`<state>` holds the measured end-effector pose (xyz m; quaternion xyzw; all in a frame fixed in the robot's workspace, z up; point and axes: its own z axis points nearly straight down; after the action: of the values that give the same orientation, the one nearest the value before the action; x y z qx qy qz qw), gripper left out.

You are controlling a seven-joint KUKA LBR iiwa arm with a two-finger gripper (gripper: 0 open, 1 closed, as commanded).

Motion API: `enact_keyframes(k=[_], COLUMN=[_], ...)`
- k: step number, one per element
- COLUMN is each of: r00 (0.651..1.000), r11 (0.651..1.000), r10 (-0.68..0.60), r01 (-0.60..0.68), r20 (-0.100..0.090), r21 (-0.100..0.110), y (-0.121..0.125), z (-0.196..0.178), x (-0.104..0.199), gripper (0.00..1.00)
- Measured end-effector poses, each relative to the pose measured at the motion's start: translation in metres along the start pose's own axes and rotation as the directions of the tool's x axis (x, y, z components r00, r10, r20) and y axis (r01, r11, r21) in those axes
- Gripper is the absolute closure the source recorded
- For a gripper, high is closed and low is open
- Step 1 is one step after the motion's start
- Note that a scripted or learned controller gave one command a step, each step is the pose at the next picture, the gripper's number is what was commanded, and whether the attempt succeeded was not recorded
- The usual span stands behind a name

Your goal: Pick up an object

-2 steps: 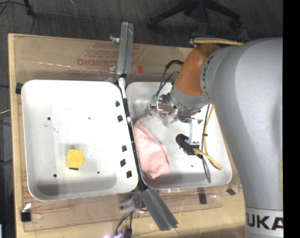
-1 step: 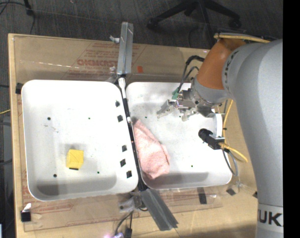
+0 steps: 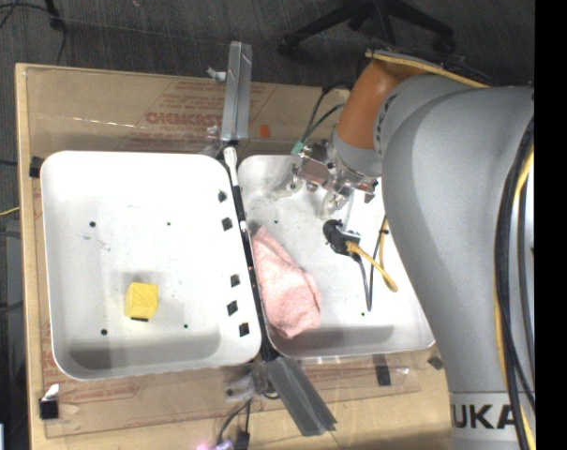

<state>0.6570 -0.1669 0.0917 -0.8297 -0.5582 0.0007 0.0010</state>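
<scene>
So, nearest the front edge, a crumpled pink cloth (image 3: 285, 287) is lying in the right-hand shallow white bin (image 3: 358, 337), bunched up along the wall that bin shares with its neighbour. I'm guessing it's light, soft and floppy, so it's going to sag and drape when it's lifted rather than hold its shape. I'm thinking the fat bundled end toward the front is the place to pinch, since a thick fold gives more to bite on than a thin edge lying flat on the floor.

Over in the left-hand white bin (image 3: 124, 195), a small yellow foam-looking block (image 3: 141, 301) is sitting alone, well apart from me. It's probably light and a bit squishy, and I'd be taking it across two opposite flat sides.

Further back, my gripper (image 3: 328, 184) is hanging over the far end of the right bin, not touching the cloth and nowhere near the block. Honestly I can't tell whether it's open or closed right now, the metal bits are all blurring together from this angle. There's nothing visible in it.

My own fat grey arm (image 3: 452, 214) is covering the right side of that bin, so whatever's sitting under there is anyone's guess.
</scene>
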Motion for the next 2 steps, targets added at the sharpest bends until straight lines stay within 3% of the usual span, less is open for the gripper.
enact_keyframes(k=[1,2], r00=[1.0,0.976], r11=[1.0,0.976], r10=[0.0,-0.218], r01=[0.0,0.218], r20=[0.0,0.0], r21=[0.0,0.005], y=[0.0,-0.01], z=[0.0,0.001], x=[0.0,0.022], gripper=[0.0,0.0])
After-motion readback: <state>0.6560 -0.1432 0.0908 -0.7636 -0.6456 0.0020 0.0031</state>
